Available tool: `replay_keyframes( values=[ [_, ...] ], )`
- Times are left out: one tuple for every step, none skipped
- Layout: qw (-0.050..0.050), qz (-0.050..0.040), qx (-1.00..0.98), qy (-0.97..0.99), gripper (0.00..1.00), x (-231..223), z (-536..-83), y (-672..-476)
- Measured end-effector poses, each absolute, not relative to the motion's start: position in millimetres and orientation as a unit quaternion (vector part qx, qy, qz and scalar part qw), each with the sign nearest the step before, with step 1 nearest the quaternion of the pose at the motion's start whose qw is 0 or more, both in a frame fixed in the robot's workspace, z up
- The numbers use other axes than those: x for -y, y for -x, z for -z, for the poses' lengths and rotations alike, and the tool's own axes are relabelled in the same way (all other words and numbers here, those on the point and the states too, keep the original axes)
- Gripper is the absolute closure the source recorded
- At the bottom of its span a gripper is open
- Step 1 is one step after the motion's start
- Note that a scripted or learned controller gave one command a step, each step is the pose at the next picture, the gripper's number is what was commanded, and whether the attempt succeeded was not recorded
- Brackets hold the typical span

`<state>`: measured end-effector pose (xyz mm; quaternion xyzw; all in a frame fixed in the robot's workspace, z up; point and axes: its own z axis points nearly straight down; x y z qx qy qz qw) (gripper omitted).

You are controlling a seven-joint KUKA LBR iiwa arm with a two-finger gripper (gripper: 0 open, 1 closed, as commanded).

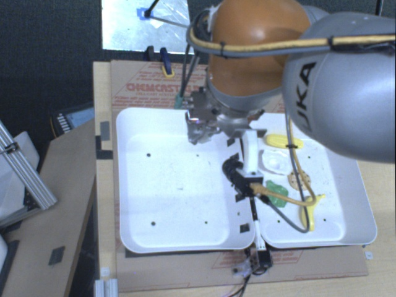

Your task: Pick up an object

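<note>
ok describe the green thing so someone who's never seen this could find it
Start at the white bin on the view's right. Near its left wall, about midway back, lies a small green object. It is the only green thing there: the pieces just behind it are a white one and a yellow one.

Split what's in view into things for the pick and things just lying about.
For the pick: gripper, right bin, yellow piece, white piece, green piece.
Lying about: blue-handled clamp, cardboard sheet, metal rail.
</note>
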<state>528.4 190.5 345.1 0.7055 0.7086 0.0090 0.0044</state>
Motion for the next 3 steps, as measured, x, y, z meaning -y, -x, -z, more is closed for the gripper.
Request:
replay_keyframes(
  values=[
    [0.003,-0.0018,-0.704,-0.71,1.0,-96,-374,-526.1],
    [0.001,-0.0034,-0.71,-0.704,1.0,-149,-413,-485.9],
    [0.001,-0.0044,-0.711,-0.704,1.0,-210,-471,-486.3]
  ],
)
